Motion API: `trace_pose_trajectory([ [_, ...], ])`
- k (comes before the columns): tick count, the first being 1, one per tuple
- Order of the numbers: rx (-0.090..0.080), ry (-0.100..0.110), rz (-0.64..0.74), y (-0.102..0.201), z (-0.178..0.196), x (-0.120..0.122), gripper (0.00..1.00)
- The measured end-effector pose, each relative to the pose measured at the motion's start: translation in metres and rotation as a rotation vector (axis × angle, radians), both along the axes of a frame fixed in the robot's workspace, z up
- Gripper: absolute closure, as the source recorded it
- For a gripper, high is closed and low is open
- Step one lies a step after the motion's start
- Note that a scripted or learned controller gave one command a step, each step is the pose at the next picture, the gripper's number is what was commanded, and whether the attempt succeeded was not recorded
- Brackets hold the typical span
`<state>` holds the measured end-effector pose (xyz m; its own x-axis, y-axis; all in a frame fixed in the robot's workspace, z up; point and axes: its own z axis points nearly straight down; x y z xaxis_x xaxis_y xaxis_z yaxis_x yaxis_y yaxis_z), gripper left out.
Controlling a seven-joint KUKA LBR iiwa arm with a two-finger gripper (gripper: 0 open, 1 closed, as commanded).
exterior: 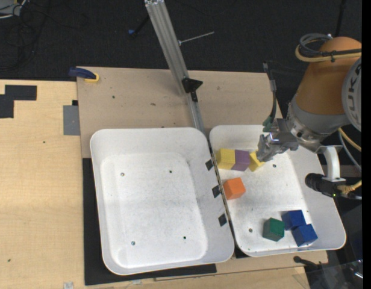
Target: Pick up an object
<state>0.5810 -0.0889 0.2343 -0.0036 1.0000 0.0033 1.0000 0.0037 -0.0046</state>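
My tool (265, 151) hangs low over the right bin (330, 233), its tip just beside a small yellow block (255, 162) that peeks out from under it. I cannot tell whether the tool is spread or pressed together, nor whether it touches that block.

Taking the yellow block as the mark: a purple cube (241, 160) sits touching its left side, and a yellow cube (225, 158) touches the purple one further left, so the three make a short row near the bin's upper left. An orange cube (234, 188) lies below and left of the yellow block, close to the bin's left wall and apart from the row. A green cube (273, 229) lies well below the yellow block, toward the bin's front. Just right of the green one are two blue blocks (299, 226), touching each other, near the bin's lower right corner.

Left of the yellow block, past the divider where the two rims meet, lies the left bin (113, 143). Both bins rest on the counter (137, 98). A slanted metal rail (170, 41) rises from the counter above and left of the yellow block.
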Motion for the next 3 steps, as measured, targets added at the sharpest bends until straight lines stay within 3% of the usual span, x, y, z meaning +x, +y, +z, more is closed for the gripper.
trace_pose_trajectory([
  [3,-0.001,-0.002,0.000,0.136,-0.004,-0.019,1.00],
])
